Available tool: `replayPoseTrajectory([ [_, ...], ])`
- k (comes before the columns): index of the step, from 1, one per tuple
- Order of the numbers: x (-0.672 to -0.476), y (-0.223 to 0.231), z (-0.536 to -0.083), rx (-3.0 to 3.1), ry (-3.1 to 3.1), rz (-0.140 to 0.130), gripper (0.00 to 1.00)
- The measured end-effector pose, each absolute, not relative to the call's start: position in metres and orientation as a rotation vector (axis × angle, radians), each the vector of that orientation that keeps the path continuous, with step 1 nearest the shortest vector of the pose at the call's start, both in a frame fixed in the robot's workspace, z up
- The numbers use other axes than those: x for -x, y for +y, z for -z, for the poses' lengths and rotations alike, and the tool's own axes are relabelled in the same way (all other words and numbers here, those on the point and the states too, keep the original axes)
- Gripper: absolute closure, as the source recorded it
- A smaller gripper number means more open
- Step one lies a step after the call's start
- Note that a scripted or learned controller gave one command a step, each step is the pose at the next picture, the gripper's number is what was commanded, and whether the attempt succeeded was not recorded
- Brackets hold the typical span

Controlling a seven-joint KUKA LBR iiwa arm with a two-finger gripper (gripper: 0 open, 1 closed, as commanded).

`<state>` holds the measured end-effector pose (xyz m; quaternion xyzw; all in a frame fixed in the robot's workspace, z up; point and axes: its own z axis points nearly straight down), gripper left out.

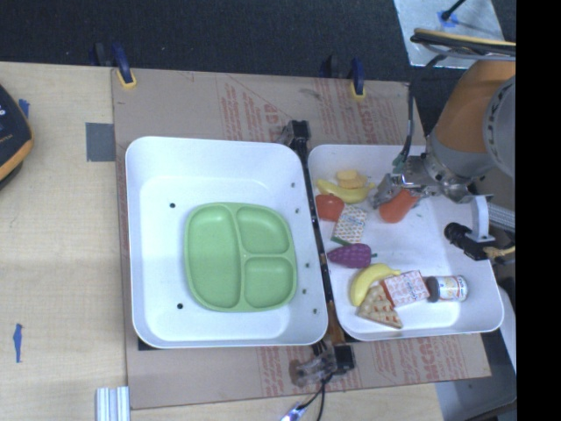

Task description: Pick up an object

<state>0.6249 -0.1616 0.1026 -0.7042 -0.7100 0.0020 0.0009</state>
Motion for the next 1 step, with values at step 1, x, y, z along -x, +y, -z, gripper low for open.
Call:
replayPoseTrajectory([
  [1,-0.5884,-0.076,-0.1926,2.213,-2.227,-0.002,1.0],
])
